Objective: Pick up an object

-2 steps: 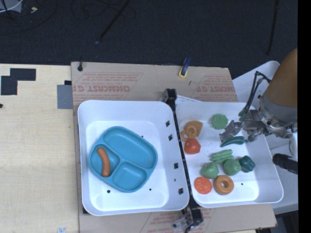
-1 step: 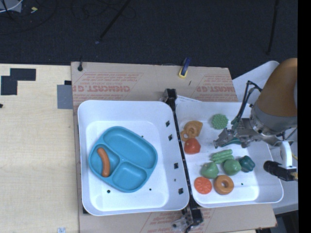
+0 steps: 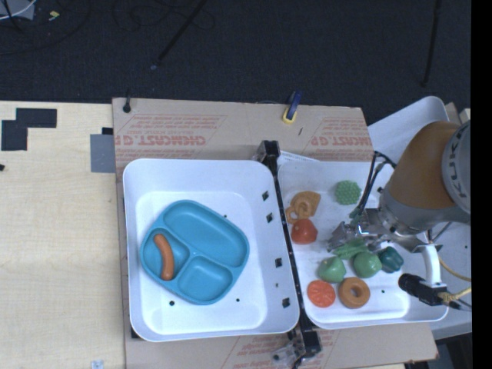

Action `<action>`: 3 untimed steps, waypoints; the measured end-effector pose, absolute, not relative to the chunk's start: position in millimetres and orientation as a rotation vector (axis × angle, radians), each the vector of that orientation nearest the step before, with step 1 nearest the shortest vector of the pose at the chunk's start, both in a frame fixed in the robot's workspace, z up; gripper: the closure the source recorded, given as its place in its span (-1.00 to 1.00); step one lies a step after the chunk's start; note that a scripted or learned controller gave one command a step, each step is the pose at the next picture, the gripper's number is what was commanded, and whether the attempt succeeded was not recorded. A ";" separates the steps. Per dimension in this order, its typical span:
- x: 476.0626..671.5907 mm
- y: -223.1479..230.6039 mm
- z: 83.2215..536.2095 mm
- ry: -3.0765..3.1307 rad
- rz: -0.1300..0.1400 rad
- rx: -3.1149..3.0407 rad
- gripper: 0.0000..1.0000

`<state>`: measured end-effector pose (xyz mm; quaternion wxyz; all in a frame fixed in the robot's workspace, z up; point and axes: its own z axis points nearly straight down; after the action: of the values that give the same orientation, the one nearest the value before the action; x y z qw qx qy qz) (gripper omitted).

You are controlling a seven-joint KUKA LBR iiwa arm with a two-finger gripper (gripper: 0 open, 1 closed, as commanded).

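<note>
Two white bins sit side by side on cardboard over the tabletop [image 3: 54, 244]. The left bin [image 3: 146, 183] holds a blue divided plate [image 3: 204, 244] with an orange sausage [image 3: 164, 256] lying in its left compartment; wide bare floor surrounds the plate on all sides, most of it along the top and right walls. The right bin [image 3: 323, 171] is crowded: a tan curled piece [image 3: 305, 204] and a red piece [image 3: 304, 231] lie close to the left wall, a green bumpy ball [image 3: 347, 191] sits near the top, a red-orange tomato [image 3: 321, 293] and a brown ring [image 3: 354, 292] lie along the bottom edge, and two green pieces [image 3: 332, 268] [image 3: 366, 264] rest mid-bin beside a dark teal piece [image 3: 390, 260]. The arm [image 3: 419, 175] enters from the right, and the jaws [image 3: 355, 237] sit low over the green pieces, just above them. Whether the jaws are apart or together cannot be told. Open floor in this bin lies mainly at the upper left corner.
</note>
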<state>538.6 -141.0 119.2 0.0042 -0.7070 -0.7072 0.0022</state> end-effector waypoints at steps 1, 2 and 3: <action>540.2 -141.8 89.2 -2.224 0.001 -2.229 -1.00; 541.9 -142.7 102.8 -2.219 -0.007 -2.236 1.00; 537.7 -143.2 145.9 -2.216 -0.001 -2.228 1.00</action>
<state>537.7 -143.2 145.9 -0.0003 -0.7091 -0.7051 -0.0003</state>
